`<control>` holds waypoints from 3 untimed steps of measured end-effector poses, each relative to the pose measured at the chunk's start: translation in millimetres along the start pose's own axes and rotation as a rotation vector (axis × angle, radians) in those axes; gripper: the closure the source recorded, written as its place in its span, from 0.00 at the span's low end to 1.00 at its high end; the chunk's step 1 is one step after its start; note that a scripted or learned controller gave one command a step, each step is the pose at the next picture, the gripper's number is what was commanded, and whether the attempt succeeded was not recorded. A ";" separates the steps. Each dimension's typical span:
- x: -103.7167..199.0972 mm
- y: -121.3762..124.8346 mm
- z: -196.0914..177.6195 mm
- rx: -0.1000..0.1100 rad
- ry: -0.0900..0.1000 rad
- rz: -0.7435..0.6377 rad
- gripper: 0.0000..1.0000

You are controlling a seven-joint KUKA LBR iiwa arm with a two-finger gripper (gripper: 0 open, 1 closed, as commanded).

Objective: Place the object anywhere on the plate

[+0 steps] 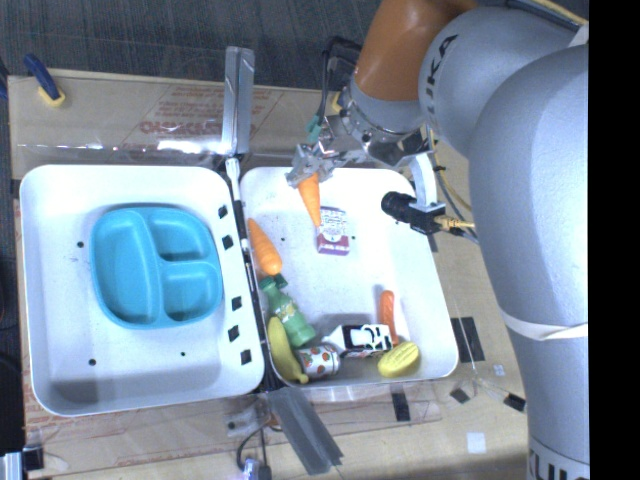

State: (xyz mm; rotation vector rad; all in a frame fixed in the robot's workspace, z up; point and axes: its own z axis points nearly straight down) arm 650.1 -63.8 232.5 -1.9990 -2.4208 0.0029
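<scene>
A blue plate (157, 264) with three compartments lies in the left bin (60, 368). My gripper (311, 171) hangs over the far edge of the right bin (425, 298), shut on the top of an orange carrot (311, 200) that dangles point-down from its fingers. The carrot is lifted above the bin floor, well to the right of the plate.
In the right bin lie a second carrot (264, 248), a purple-and-white packet (333, 230), a small orange carrot (387, 313), a green bottle (285, 313), a banana (283, 353), a yellow corn piece (398, 359), a black-and-white toy (366, 337) and a small can (320, 360). A metal divider (238, 98) stands between the bins.
</scene>
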 end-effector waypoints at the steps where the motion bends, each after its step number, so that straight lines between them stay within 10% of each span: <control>1: 85.8 21.1 41.3 0.001 0.000 -0.124 1.00; 2: 151.0 -1.5 41.1 0.000 -0.001 -0.183 1.00; 3: 150.6 -1.5 41.0 0.000 -0.001 -0.182 0.00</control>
